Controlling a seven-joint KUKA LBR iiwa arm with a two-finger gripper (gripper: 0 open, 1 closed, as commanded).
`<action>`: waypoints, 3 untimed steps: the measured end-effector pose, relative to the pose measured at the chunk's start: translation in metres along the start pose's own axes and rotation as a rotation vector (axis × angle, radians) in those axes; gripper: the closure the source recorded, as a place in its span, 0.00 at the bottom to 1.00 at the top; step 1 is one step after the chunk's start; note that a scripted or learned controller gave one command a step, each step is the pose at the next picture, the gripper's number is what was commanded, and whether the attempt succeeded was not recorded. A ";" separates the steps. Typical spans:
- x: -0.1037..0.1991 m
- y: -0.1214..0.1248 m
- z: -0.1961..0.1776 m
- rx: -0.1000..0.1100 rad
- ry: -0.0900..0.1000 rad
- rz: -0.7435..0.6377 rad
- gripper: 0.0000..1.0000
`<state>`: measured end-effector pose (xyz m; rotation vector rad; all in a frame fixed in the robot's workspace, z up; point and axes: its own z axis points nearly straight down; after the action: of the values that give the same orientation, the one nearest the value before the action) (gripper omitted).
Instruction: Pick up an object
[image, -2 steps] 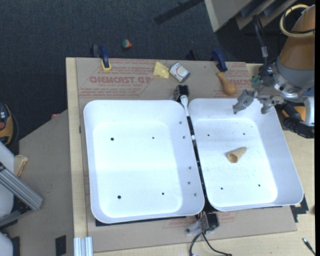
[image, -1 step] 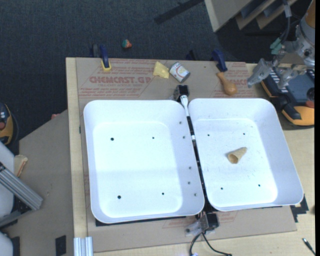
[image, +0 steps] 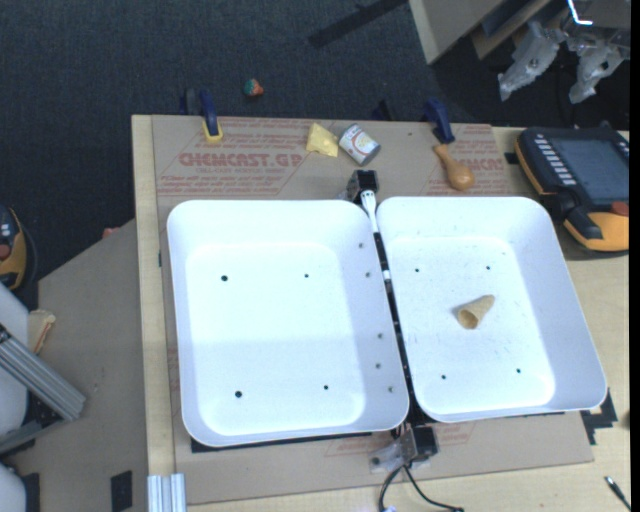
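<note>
A small tan cone-shaped object (image: 475, 311) lies on its side in the right bin (image: 540, 390), a little right of that bin's middle. My gripper (image: 553, 82) hangs at the top right corner of the view, beyond the bench's back edge and far from the cone. Its two pale fingers (image: 523, 62) stand apart, with only dark floor showing between them. The left bin (image: 190, 330) shows just its white floor with small dark dots.
On the cardboard behind the bins lie a yellow piece (image: 322, 141), a small grey-white box (image: 359, 144) and a brown pear-shaped object (image: 455, 170). Two blue clamps (image: 208, 112) grip the back edge. A teach pendant (image: 585, 180) sits at the right.
</note>
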<state>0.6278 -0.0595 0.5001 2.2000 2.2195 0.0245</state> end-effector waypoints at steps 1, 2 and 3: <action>0.045 -0.062 0.133 0.039 0.003 0.004 0.00; 0.099 -0.109 0.006 0.006 0.005 0.001 0.00; 0.194 -0.150 0.041 0.028 0.002 -0.004 0.00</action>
<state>0.4768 0.1335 0.4560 2.2107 2.2390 -0.0039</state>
